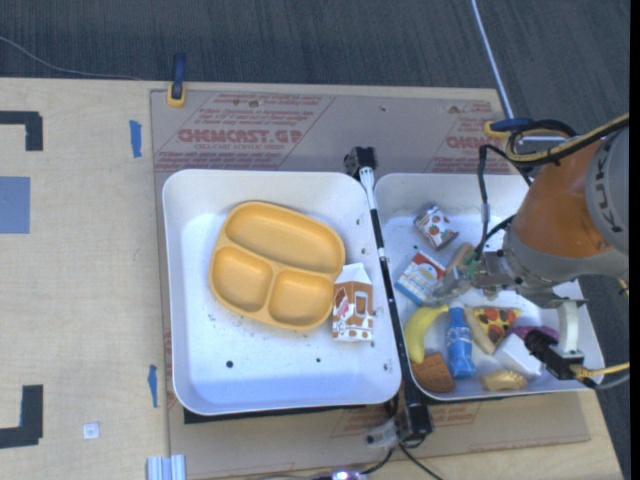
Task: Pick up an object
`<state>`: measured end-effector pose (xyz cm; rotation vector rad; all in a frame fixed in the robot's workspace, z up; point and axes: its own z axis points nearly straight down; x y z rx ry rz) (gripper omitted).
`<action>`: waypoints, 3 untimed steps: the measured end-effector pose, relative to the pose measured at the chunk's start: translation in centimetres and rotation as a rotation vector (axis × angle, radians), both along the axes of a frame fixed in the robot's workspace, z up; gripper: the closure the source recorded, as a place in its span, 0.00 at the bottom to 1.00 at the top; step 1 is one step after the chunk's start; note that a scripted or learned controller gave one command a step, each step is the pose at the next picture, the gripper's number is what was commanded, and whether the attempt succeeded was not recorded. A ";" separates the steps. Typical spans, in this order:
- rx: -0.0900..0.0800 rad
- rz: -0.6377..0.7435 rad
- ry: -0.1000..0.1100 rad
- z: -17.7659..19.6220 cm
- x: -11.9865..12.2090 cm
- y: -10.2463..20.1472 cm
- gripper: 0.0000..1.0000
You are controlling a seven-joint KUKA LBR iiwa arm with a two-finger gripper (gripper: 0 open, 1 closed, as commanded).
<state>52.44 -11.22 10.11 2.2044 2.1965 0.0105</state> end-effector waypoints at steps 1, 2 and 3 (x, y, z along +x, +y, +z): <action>0.008 0.004 0.003 -1.1 -3.1 1.3 0.00; -0.001 -0.001 -0.004 0.0 -3.0 0.8 1.00; 0.017 0.005 0.024 8.4 -4.4 6.9 1.00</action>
